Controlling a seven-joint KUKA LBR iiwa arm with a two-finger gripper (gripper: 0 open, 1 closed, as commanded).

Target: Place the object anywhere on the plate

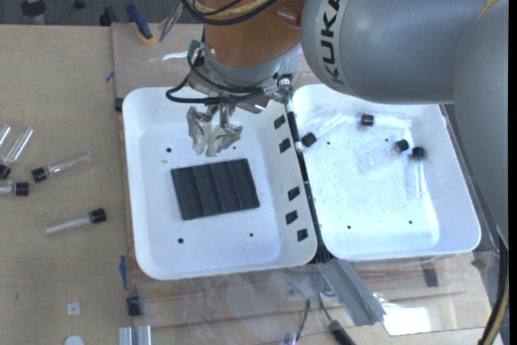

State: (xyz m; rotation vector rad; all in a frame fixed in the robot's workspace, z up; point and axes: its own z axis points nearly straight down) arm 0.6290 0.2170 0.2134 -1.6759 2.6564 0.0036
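Pincer (214,133), grip state impossible to tell, hangs above the dark ribbed plate (215,187) in the left bin (153,246); "KUKA" marks the arm (388,20).

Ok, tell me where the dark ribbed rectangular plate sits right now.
In the camera view, the dark ribbed rectangular plate lies on the floor of the left white bin, just below the gripper and left of the divider between the bins.

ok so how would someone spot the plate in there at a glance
Find the left white bin of the two on the bench. On its floor, just below the gripper, lies the plate: a dark, flat, ribbed rectangle, far bigger than the small black dots around it.
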